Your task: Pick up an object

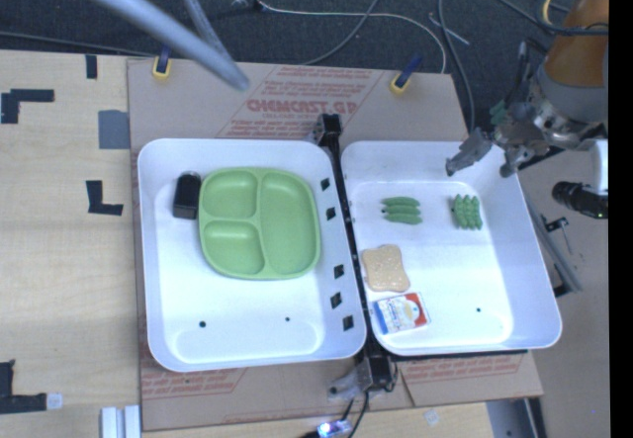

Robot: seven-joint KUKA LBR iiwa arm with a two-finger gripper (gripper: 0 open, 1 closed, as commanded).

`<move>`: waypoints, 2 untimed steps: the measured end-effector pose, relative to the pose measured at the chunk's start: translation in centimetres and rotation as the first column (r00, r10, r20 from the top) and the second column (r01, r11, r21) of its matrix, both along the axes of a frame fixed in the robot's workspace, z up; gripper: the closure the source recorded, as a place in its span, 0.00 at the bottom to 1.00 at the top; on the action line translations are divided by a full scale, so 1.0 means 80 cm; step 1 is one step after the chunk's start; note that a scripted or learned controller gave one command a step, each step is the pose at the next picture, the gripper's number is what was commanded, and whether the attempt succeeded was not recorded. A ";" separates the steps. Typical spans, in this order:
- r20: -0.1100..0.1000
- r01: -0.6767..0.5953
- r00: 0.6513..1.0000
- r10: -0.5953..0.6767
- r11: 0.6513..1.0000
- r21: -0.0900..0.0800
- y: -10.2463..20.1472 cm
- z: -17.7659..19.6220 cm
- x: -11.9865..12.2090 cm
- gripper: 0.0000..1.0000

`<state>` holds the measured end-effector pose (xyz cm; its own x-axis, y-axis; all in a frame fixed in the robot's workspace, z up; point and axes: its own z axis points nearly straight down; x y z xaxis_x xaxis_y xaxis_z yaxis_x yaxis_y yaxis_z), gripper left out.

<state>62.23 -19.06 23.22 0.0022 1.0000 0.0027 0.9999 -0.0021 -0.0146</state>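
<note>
camera view: left bin (158, 258) holds green tray (260, 223); right bin (524, 278) holds bread (385, 268); fingers (487, 157) spread, empty.

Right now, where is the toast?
The toast lies in the right bin, near its left wall, just above the milk carton and below the green beans.

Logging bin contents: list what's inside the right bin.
Inside the right bin: green pea pods, a green ridged piece, a bread slice and a small red-and-white carton. Whatever lies beneath them is covered.
</note>
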 end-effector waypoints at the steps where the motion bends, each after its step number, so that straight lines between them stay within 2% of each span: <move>1: 0.014 -0.004 1.000 0.004 1.000 -0.003 0.001 0.011 0.003 0.00; 2: 0.010 -0.004 1.000 0.004 1.000 -0.003 0.001 -0.044 0.006 0.00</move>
